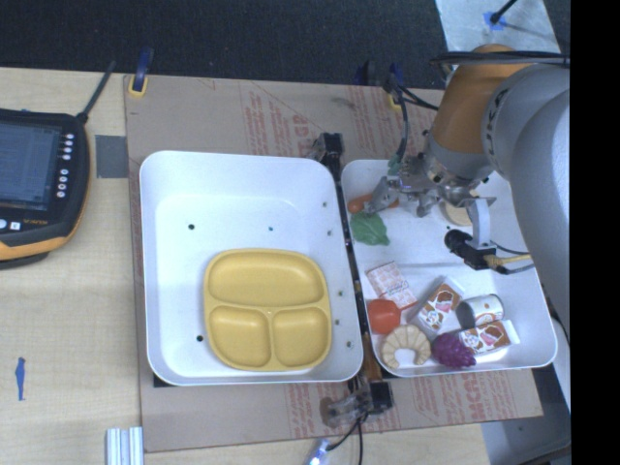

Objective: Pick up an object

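Arm: the grey arm [528, 114] with its orange band is reaching in from the right and hanging over the far end of the right bin [542, 352].
Gripper: the gripper [418, 194] is sitting low over that bin's far left corner; whether it is clenched or released cannot be told, and nothing is showing in its grasp.
Green leafy piece: one green item [369, 228] is lying just beside the gripper, near the bin's left wall, a crumpled shape with no clear long axis.
Small orange piece: one [357, 203] is peeking out at the wall, just above the green one.
Near-end cluster: one red-and-white packet [389, 281], one red tomato-like piece [384, 315], one tan croissant [406, 347], one purple piece [452, 350] and three small brown-and-white cartons [438, 308] are lying close together, the cartons tilting at differing slants.
Left bin: the left bin [242, 197] is holding one yellow three-compartment tray [268, 310], its long axis running left to right.
Bench: one handheld controller [34, 182] is resting at the left edge.
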{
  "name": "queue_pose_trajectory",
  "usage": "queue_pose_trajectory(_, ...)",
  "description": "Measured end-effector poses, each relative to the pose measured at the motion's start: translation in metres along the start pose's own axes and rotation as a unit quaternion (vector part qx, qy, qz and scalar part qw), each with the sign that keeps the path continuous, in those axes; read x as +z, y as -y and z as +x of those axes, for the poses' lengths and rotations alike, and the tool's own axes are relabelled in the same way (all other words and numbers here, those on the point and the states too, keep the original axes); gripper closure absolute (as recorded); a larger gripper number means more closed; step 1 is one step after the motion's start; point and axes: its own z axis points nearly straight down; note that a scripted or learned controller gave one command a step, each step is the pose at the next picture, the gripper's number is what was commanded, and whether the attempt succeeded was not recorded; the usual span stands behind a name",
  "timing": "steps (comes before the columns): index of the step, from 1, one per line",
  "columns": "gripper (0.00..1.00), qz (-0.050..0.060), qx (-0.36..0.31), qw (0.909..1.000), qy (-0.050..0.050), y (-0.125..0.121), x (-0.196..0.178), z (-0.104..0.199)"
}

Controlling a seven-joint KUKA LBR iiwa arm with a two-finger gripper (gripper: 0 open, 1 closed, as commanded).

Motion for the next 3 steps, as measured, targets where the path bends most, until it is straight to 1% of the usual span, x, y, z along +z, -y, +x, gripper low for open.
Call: queue_pose_trajectory(3,0.00,0.001,0.000,1.0000,0.001,0.0008,0.0001,0.0041)
